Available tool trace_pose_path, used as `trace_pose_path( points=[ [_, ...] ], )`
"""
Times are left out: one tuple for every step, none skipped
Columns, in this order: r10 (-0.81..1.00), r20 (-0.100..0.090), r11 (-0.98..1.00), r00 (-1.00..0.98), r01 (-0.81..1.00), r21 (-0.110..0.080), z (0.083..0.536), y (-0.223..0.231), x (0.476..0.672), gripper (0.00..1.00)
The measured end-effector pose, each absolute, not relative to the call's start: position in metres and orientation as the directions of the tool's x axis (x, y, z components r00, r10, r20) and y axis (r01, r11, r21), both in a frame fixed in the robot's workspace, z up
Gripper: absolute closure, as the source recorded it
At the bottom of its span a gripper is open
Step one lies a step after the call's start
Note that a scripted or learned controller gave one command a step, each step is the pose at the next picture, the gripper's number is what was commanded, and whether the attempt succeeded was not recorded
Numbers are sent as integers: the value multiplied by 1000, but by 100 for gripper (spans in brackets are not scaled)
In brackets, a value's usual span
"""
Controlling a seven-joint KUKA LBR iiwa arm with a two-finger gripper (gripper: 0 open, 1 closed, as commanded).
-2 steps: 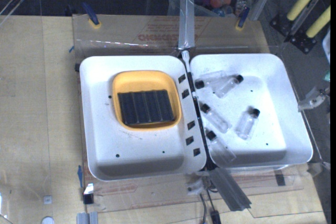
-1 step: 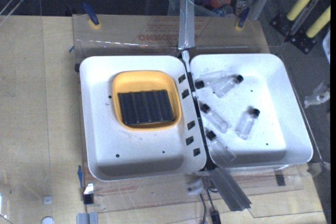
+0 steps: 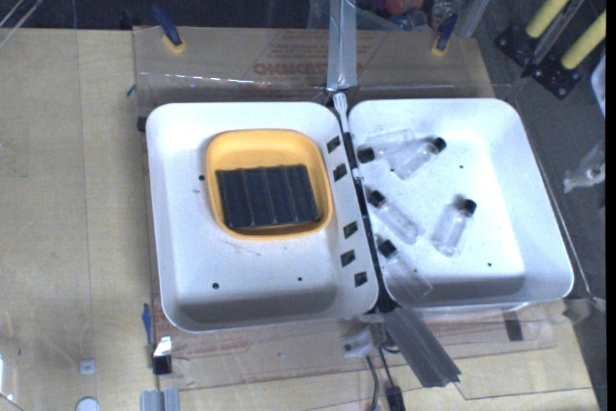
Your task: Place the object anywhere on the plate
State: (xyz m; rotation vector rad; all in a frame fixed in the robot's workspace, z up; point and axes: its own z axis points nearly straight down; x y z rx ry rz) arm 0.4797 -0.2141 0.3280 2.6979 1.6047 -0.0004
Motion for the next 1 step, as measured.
trace_pose_path(
  points=[
    [838,-1,-546,546,838,2,330,-217,479,0]
  ],
)
